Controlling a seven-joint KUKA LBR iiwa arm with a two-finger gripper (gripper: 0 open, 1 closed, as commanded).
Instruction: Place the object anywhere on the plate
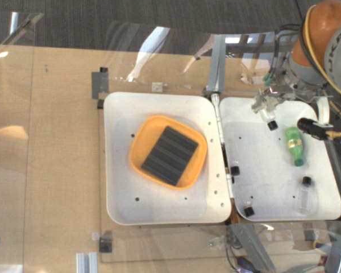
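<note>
An orange square plate sits in the middle of the left bin. A dark grey ribbed rectangular block lies flat on the plate, turned at a slant. My gripper hangs over the far left corner of the right bin, well away from the plate and with nothing visibly held. A small green bottle lies on the right bin's floor, to the right of the gripper.
A clear bottle with a black cap lies near the right bin's front right corner. The grey and orange arm fills the top right. A ridge divides the two bins. Bare wooden bench spreads to the left.
</note>
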